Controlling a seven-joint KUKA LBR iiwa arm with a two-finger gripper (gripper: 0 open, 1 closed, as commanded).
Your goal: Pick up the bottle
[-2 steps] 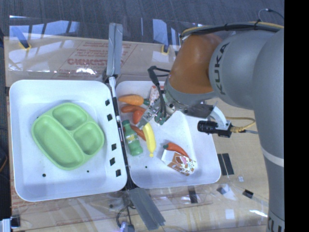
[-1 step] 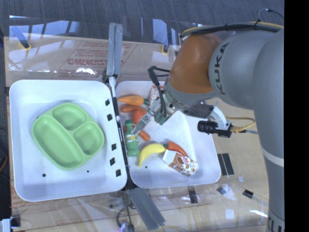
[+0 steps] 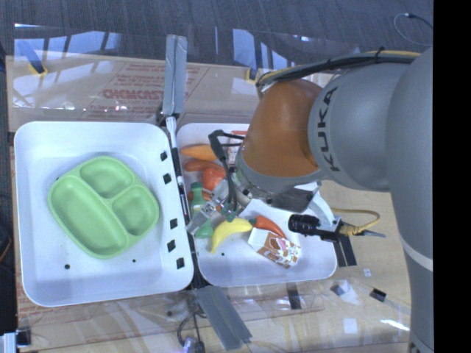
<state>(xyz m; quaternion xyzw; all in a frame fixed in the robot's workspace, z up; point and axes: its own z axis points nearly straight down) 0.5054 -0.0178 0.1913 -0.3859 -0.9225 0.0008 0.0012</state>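
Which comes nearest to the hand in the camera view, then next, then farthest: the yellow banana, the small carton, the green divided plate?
1. The yellow banana, in the right bin just below the hand.
2. The small carton, further right in the same bin, toward its front edge.
3. The green divided plate, off in the left bin, across the divider.

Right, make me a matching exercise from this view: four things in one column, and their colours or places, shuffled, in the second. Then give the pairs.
Things:
1. divided plate
2. banana
3. carton
4. band above the wrist

Descriptions:
A. orange, over the right bin
B. green, in the left bin
C. yellow, near the right bin's front left
D. white with brown and red print, lying in the right bin's front part

Pairs: 1-B, 2-C, 3-D, 4-A
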